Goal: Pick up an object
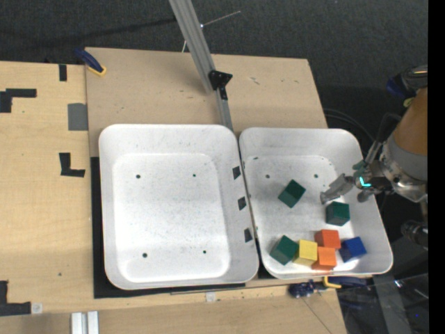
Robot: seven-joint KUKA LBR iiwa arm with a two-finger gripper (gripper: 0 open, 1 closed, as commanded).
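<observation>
The right bin (306, 141) holds several small blocks. A dark green cube (291, 193) lies tilted near its middle, and a second green cube (338, 213) sits by the right wall. Along the front edge cluster a green cube (284, 249), a yellow block (307, 250), two orange blocks (327, 239) (325, 257) and a blue block (353, 248). My gripper (350, 193) hangs over the right side of this bin, just above and behind the second green cube. It is open, with a grey finger (334, 188) pointing left and nothing between the fingers.
The left bin (167, 134) lies beside the right one, sharing a raised middle rim. A slanted metal pole (195, 30) crosses the bench behind the bins. Black tape marks and a blue-yellow clamp (92, 61) sit at the left.
</observation>
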